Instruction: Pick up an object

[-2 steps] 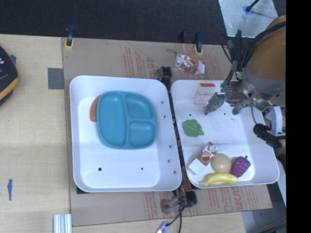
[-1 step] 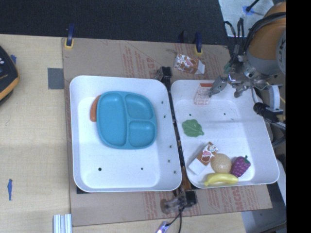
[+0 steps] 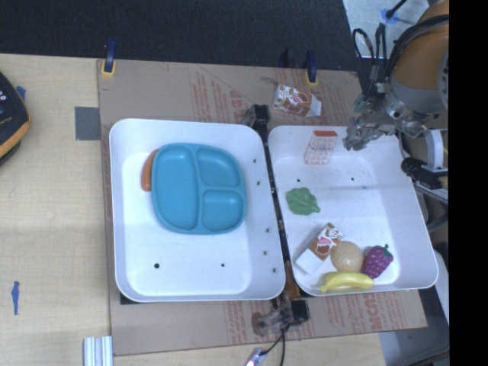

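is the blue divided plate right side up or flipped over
Right side up. The blue divided plate in the left bin shows its three recessed compartments facing the camera, and it partly covers an orange item.

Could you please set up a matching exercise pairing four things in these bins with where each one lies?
Things:
1. blue divided plate
2. green leaf
3. banana
4. clear box with a red lid

Places:
A. near front edge of the right bin, below the grapes
B. far end of the right bin, close to the hand
C. left bin, over an orange item
D. middle of the right bin, near its left wall

Pairs: 1-C, 2-D, 3-A, 4-B
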Controlling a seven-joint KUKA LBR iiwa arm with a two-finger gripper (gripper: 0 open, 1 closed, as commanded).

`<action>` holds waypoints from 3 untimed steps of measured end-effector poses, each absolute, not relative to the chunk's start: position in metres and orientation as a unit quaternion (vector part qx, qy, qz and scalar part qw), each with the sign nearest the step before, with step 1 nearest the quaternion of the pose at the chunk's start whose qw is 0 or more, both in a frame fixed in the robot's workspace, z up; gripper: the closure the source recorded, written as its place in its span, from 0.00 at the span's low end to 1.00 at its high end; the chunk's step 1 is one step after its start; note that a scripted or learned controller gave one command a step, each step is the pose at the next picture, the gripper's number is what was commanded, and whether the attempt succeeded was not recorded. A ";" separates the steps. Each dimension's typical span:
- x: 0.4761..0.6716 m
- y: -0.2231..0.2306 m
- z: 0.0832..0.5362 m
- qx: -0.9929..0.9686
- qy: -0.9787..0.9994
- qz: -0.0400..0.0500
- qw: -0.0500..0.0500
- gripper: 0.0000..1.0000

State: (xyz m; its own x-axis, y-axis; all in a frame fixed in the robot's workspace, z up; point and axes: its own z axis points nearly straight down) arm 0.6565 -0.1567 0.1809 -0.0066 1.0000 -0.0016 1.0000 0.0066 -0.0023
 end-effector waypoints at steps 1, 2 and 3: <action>0.621 -0.115 0.167 -0.705 -0.709 0.002 0.001 1.00; 0.588 -0.037 0.192 -0.704 -0.710 0.002 0.001 1.00; 0.588 -0.039 0.202 -0.704 -0.710 0.003 0.002 1.00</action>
State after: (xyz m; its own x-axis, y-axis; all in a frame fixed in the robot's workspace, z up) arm 0.5882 -0.0385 0.2019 -0.0083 1.0000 -0.0014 0.9999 0.0083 -0.0071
